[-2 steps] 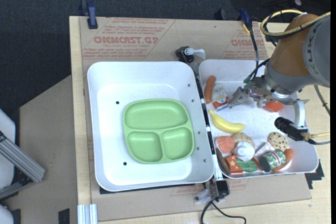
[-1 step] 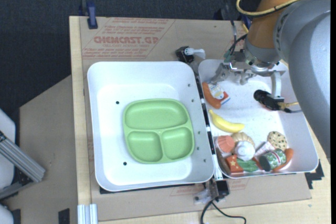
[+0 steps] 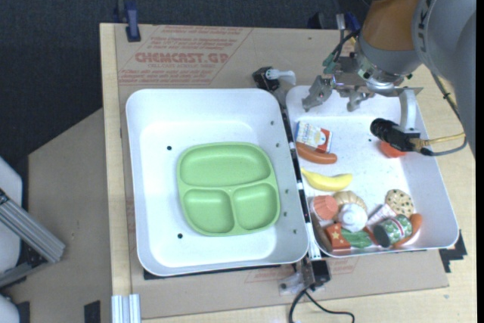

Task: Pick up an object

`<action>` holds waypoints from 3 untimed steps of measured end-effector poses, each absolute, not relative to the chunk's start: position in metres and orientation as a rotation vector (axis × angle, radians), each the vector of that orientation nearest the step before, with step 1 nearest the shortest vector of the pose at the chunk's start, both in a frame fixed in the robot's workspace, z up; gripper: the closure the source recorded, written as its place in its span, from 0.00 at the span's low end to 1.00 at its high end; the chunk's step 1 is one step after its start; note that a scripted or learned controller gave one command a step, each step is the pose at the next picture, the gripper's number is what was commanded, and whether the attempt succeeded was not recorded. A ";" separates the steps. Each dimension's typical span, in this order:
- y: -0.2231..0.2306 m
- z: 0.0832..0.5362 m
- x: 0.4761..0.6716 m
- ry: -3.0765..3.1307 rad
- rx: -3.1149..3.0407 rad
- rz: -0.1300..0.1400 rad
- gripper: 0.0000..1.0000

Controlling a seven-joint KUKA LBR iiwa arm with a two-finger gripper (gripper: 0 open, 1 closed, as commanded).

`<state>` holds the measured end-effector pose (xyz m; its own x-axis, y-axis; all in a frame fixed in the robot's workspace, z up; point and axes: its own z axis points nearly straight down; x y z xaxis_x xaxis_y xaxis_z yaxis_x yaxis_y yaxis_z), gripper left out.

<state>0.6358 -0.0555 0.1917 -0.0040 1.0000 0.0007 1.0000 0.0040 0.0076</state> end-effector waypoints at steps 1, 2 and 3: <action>-0.084 0.184 0.559 2.221 2.231 -0.007 0.00; -0.093 0.082 0.612 2.222 2.221 0.007 0.00; -0.094 0.101 0.614 2.215 2.214 0.015 1.00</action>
<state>0.6142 -0.0935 0.1009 -0.0002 1.0000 0.0000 0.9999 0.0002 0.0136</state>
